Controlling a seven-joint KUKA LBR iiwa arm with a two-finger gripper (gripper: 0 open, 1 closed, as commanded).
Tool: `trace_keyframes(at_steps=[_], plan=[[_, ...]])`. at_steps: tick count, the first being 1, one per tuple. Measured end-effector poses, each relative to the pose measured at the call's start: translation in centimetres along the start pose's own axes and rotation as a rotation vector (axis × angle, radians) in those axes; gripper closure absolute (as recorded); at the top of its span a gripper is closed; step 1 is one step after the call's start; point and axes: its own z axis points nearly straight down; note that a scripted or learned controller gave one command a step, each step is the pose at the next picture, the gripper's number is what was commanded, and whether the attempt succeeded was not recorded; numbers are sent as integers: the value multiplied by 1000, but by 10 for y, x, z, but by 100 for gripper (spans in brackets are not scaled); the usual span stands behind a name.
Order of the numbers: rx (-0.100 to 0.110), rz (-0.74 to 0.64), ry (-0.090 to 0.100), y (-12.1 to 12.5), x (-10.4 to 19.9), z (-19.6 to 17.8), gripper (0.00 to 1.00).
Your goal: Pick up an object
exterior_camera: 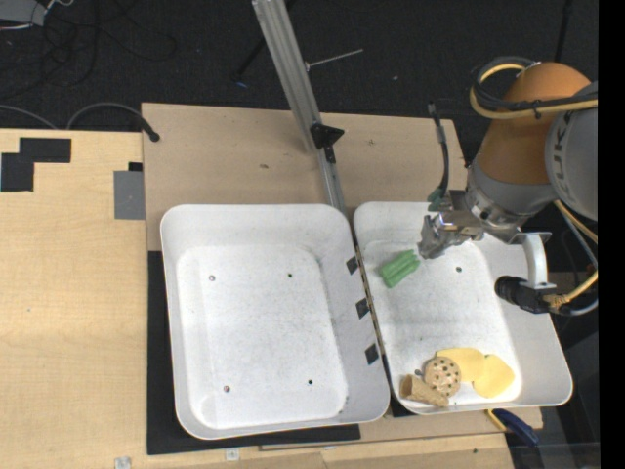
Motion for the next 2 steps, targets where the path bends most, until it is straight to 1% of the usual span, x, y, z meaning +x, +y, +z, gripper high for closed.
trace_keyframes(at_steps=[1, 2], plan=[[0, 0, 1, 2, 52, -14, 100], [3, 0, 0, 6, 106, -5, 100]])
